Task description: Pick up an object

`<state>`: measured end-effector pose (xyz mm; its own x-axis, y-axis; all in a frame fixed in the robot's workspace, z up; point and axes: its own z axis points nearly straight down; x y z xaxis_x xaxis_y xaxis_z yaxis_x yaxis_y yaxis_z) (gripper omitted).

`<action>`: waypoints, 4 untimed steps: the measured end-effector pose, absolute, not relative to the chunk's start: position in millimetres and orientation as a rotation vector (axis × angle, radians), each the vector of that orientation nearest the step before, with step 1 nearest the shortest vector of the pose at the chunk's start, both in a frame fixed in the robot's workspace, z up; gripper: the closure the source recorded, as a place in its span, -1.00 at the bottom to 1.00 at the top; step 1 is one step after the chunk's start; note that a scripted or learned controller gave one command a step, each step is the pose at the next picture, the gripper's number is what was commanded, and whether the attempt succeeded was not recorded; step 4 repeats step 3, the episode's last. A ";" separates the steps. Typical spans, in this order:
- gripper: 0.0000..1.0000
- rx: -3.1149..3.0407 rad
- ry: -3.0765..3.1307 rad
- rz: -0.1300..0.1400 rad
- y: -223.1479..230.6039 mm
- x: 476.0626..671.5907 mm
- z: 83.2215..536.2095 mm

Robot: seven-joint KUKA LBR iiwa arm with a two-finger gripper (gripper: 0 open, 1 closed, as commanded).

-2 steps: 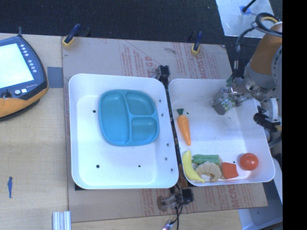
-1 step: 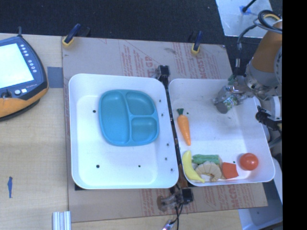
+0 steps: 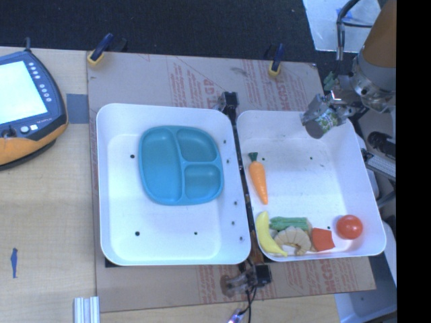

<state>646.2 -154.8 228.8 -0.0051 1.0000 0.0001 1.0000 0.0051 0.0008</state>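
1. From where I stand, the gripper (image 3: 323, 121) hangs over the far right corner of the right bin (image 3: 296, 130), with the grey wrist and its orange band reaching in from the right. Whether it is released or clenched I cannot tell from this angle; nothing visibly sits in it.

2. The things to choose from all lie in that right bin. A carrot (image 3: 258, 178) lies alone by the left wall, lengthwise along the wall. A tomato (image 3: 349, 227) sits near the near right corner. Along the near wall a banana (image 3: 267, 236), a green bean pod (image 3: 291, 222), a pale shrimp-like piece (image 3: 294, 237) and a red-orange block (image 3: 322, 239) huddle together, touching.

3. The left bin (image 3: 111, 180) holds a blue divided plate (image 3: 182, 164), which I judge a poor target: flat and wide.

4. To do this step well, I would go for the carrot. It stands apart from the rest, so the descent risks no neighbour.

5. The approach should close across the carrot's narrow width, not along its length, and come down around its thick middle.

6. The wall just beside it is the hazard, so the gripper must stay clear of the rim.

7. The tomato is the second choice, though round things slip.
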 end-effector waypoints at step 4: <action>1.00 2.221 2.229 -0.005 -9.4 617.7 278.5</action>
